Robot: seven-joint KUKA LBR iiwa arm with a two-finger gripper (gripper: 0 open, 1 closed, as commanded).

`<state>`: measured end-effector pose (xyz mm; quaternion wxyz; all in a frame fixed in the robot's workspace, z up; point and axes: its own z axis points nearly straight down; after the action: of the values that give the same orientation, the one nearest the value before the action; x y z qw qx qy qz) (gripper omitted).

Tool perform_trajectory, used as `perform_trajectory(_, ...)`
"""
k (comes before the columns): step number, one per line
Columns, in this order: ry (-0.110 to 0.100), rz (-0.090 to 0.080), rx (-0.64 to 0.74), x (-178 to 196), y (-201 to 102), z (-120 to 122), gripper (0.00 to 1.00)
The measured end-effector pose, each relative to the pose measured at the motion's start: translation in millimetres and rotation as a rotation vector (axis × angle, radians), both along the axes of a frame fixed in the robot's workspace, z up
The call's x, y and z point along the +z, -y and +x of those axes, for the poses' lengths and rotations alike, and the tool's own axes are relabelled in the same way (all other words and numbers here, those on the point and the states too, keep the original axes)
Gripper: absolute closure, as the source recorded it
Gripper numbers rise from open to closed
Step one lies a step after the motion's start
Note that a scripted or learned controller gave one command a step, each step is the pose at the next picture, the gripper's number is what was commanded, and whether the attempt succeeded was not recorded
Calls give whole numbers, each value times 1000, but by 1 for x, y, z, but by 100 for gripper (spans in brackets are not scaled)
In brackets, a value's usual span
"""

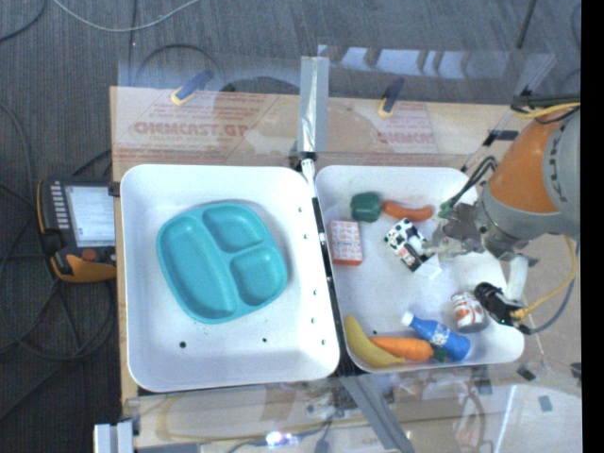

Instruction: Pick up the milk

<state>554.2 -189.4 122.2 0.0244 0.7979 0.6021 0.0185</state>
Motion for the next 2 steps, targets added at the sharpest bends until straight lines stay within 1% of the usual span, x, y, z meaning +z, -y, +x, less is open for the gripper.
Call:
perform_trajectory(1,-6,1,0,-3,0,-2,0)
perform_trajectory(2,-22,9,-84,-17,-66,46,0)
